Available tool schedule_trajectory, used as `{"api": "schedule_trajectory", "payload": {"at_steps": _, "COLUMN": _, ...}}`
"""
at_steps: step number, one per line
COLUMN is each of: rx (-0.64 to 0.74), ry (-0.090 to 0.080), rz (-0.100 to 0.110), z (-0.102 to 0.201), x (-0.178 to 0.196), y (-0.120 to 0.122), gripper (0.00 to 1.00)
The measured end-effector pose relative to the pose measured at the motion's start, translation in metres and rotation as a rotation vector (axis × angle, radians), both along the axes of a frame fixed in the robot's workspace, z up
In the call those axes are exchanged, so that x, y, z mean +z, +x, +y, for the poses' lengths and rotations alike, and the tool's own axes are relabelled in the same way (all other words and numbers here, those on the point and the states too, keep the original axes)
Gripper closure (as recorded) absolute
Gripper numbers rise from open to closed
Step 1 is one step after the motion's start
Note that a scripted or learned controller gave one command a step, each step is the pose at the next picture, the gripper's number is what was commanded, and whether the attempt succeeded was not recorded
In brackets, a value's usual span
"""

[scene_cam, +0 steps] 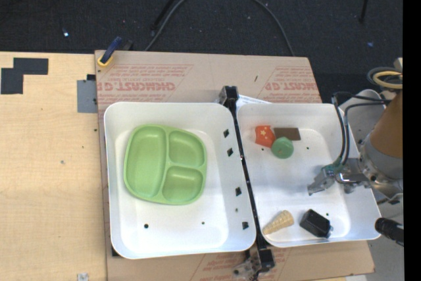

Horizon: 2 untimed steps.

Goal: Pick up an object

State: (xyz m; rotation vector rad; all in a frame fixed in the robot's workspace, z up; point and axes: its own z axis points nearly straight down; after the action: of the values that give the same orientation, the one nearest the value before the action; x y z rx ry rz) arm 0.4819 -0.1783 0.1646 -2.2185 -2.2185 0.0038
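1. The tabletop point(46, 161) is pale wood, with a cardboard sheet point(197, 79) under two white bins set side by side.
2. The left bin point(115, 194) carries a green divided plate point(164, 164), lying flat near its middle.
3. The right bin point(289, 115) carries the small things.
4. The arm point(395, 135) comes in over the right bin's right edge.
5. The hand point(322, 182) is over the right half of that bin, apart from every thing there; whether it is wide or narrow cannot be told.
6. A black block point(316, 223) lies by the bin's near right corner.
7. A beige cone point(279, 222) lies on its side just left of the black block, by the near edge.
8. A brown block point(287, 134) lies toward the far left corner.
9. A green ball point(283, 147) touches the brown block's near side.
10. An orange piece point(264, 135) sits just left of both.
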Motion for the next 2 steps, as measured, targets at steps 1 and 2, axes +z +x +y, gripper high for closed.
{"api": "schedule_trajectory", "payload": {"at_steps": 1, "rx": 0.0, "ry": 0.0, "rz": 0.0, "z": -0.004, "x": -0.048, "y": 0.007, "gripper": 0.0}}
{"api": "schedule_trajectory", "payload": {"at_steps": 2, "rx": -0.001, "ry": -0.001, "rz": -0.004, "z": -0.005, "x": -0.036, "y": 0.008, "gripper": 1.0}}
